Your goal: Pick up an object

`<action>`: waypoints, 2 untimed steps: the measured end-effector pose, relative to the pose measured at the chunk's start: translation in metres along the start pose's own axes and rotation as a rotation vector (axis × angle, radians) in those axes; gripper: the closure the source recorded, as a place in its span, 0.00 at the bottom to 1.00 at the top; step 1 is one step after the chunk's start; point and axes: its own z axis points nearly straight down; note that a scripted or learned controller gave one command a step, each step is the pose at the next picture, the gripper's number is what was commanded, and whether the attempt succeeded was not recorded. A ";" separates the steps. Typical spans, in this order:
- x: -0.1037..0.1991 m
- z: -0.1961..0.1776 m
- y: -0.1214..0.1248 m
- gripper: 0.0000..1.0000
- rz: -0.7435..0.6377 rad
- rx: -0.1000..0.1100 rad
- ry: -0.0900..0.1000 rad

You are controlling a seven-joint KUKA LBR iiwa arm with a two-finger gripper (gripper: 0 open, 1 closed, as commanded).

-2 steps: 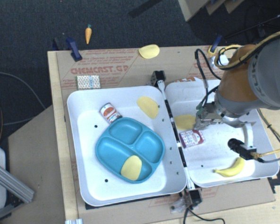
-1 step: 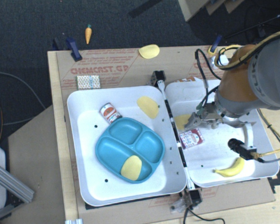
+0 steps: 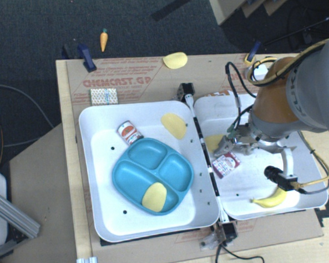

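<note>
1. Way off to the end effector's left, in the left bin (image 3: 94,160), sits a blue divided plate (image 3: 150,176) with a yellow piece (image 3: 154,196) in its near compartment. Up-left of that plate is a small can (image 3: 129,132), and a yellow chip-shaped thing (image 3: 174,125) lies near the divider. All of it is well apart from the arm, so I'd ignore it for this try.
2. The divider rim (image 3: 201,148) between the two bins runs just left of the end effector. That's the edge I'd watch: any sideways drift left while low could clip it.
3. The end effector (image 3: 232,146) is down in the right bin (image 3: 302,200), near its left wall. Can't tell how it's set from this angle, since the wrist hides the business end.
4. The likeliest target, I reckon, is the small reddish packet (image 3: 225,165) just below and a touch left of the end effector, lying flat by the divider. A flat pouch like that is tricky. I'd come straight down, centred on it, and pinch across its short side.
5. A bit of yellow (image 3: 213,142) pokes out just left of the end effector; hard to say what it is.
6. Down-right of the end effector, a banana (image 3: 271,199) lies by the near wall, with a black part of the arm (image 3: 278,177) just above it. There's open white floor between the packet and the banana, so that's the roomy side for retreating.
</note>
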 end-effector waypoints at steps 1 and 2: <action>-0.009 -0.001 0.093 0.00 -0.002 -0.003 -0.002; 0.000 0.000 0.044 0.00 0.000 0.000 0.000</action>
